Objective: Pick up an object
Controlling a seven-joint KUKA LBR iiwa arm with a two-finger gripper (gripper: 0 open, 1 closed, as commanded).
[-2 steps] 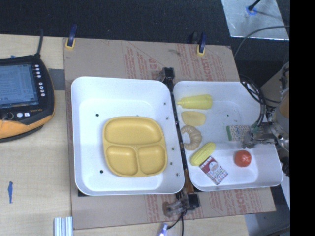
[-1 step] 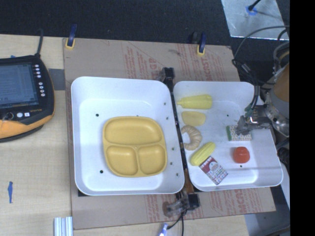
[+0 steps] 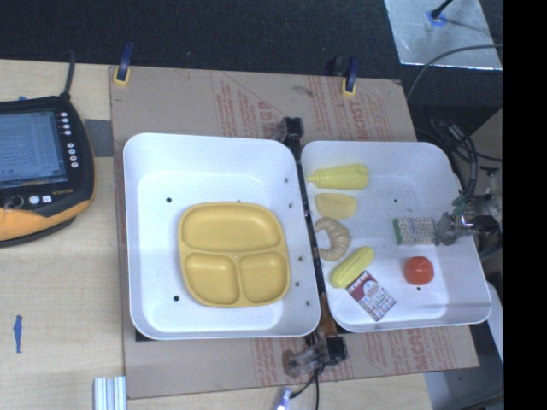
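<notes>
- On the bench's left half, a white bin (image 3: 149, 310) carries a yellow divided plate (image 3: 232, 254) at its centre.
- Beside it, the right bin (image 3: 410, 173) holds the small items.
- At the bench's left edge lies a control tablet (image 3: 38, 169).
- At the right bin's right edge sits the gripper (image 3: 453, 227); open or closed, cannot tell.
- Just beside it lies a checkered packet (image 3: 414, 230), with a red tomato (image 3: 419, 270) near the lower right corner.
- Along the bin's left edge: corn cob (image 3: 339, 177), tan ring (image 3: 332, 237), red-and-white packet (image 3: 373, 295).

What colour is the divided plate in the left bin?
Pale yellow. The divided plate shows plainly in the camera view.
</notes>
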